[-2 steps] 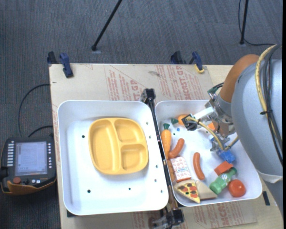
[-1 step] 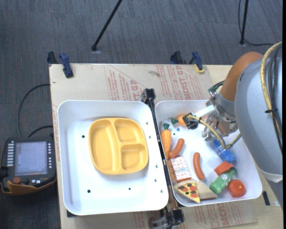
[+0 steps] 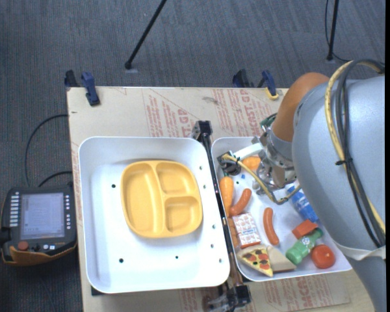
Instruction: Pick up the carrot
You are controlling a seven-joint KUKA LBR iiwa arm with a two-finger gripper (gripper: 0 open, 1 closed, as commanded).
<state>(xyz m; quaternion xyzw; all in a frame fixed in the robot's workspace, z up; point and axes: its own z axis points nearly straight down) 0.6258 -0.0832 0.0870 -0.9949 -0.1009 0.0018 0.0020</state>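
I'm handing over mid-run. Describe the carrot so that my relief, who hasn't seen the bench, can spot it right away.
Look in the right bin, the one crowded with toy food, not the one with the yellow tray. Along its left wall, near the top, lies the carrot, just below-left of the end effector. It is plain orange and tapered; the sausages beside it are redder with rounded ends.

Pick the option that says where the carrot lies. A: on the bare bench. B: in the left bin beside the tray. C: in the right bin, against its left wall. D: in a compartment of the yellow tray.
C: the carrot lies in the right bin, along its left wall, beside a sausage.
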